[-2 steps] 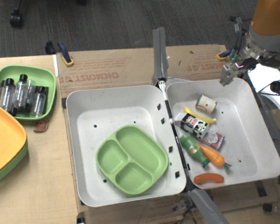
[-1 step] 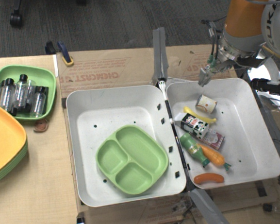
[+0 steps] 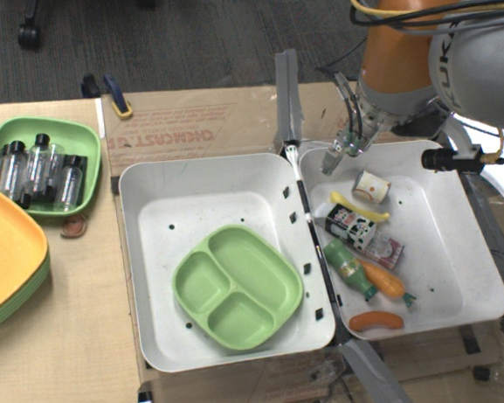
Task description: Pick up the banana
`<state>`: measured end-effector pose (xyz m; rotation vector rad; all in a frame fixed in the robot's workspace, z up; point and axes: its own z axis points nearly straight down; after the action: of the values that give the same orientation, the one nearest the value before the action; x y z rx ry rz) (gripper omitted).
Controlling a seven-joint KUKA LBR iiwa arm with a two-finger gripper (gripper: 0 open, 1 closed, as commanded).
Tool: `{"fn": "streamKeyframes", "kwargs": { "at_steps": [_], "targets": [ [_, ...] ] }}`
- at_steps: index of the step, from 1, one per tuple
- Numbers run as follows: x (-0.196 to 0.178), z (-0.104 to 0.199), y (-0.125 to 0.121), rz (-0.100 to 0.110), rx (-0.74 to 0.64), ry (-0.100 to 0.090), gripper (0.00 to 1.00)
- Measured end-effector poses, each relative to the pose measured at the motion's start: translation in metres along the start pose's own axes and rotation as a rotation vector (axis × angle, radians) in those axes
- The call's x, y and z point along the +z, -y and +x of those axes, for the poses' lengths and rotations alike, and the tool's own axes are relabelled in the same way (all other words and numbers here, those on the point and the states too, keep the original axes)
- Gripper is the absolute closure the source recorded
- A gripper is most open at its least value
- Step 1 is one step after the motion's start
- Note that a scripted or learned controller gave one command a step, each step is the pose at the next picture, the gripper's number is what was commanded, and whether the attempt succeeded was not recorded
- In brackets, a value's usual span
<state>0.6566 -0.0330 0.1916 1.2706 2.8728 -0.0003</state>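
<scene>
A hot dog (image 3: 376, 320) lies nearest the camera, at the front edge of the right bin (image 3: 472, 309). Just behind it sit a carrot (image 3: 385, 280) and a green bottle (image 3: 349, 267), the two touching or nearly so, with a small pink packet (image 3: 384, 250) beside them. A black-and-white carton (image 3: 345, 225) lies further back, and the banana (image 3: 359, 208) runs along its far side, a thin yellow strip pressed against or slightly over the carton's edge. A small white cup (image 3: 372, 186) lies tipped just beyond the banana. The left bin (image 3: 159, 336) holds a green divided tray (image 3: 237, 285).

The gripper (image 3: 343, 149) hangs at the back left corner of the right bin, above the bin wall, near the banana but clear of it. Its fingers look close together with nothing between them, though they are small and somewhat blurred, so I read them as narrow only with some doubt.

The step in hand looks like the approach: the arm is over the right bin but not yet lined up or lowered. The next move calls for shifting toward the front and a little right, so that the gripper sits over the banana's middle, opening wide enough, and turning so the fingers cross the banana's short width. The carton on one side and the cup on the other leave little room, so a finger may land on either.
</scene>
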Motion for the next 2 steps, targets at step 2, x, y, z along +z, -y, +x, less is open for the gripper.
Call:
{"fn": "streamKeyframes", "kwargs": {
  "at_steps": [2],
  "targets": [
    [0.069, -0.019, 0.078, 0.001, 0.16, -0.001, 1.0]
  ]
}}
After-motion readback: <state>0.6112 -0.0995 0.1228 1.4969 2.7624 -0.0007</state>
